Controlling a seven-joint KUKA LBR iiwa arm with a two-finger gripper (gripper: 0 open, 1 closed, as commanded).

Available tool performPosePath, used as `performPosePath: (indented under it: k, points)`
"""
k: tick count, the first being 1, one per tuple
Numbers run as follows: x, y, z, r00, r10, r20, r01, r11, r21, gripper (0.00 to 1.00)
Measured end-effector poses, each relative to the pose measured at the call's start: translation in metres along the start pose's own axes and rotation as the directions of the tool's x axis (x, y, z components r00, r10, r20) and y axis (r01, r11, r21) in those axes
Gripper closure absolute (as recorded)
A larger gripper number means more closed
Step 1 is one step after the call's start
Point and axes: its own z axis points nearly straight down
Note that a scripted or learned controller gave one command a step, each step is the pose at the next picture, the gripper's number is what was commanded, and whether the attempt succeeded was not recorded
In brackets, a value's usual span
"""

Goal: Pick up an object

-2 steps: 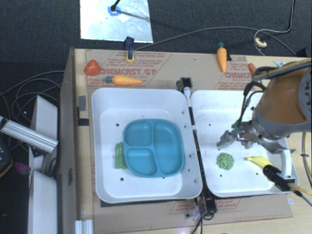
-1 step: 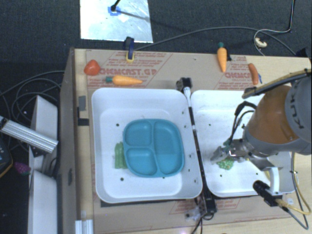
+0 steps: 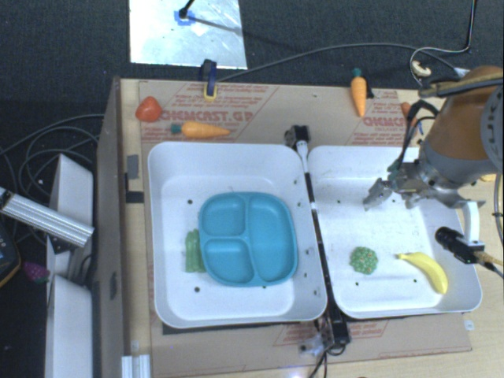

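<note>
In the right bin (image 3: 346, 172), the hand (image 3: 386, 193) hangs with fingers spread and nothing between them, near the bin's far edge, while the banana (image 3: 425, 269) and green ball (image 3: 363, 259) lie ungrasped by its near edge, so picking remains.

My bench (image 3: 236, 105) is a tan cardboard-covered board with red printing. Two shallow white plastic bins sit directly on it side by side, the left bin (image 3: 169, 235) touching the right bin (image 3: 465, 294) along a dark seam. Along the far strip lie a red toy tomato (image 3: 148, 109) and an orange toy carrot (image 3: 203, 130) at left, and another orange carrot (image 3: 359, 94) standing farther right.
</note>
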Motion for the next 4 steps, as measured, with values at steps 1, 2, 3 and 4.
performPosePath:
  k: [1, 2, 3, 4]
  points:
    - [0.023, -0.068, -0.005, 1.000, 0.002, -0.001, -0.002, 1.000, 0.003, 0.00]
    - [0.045, -0.072, 0.070, 1.000, 0.002, -0.002, -0.002, 1.000, 0.006, 0.00]
    - [0.008, 0.009, 0.081, 1.000, -0.001, -0.001, 0.001, 1.000, 0.002, 0.00]
    - [0.036, -0.066, 0.082, 1.000, 0.001, -0.002, -0.001, 1.000, 0.005, 0.00]
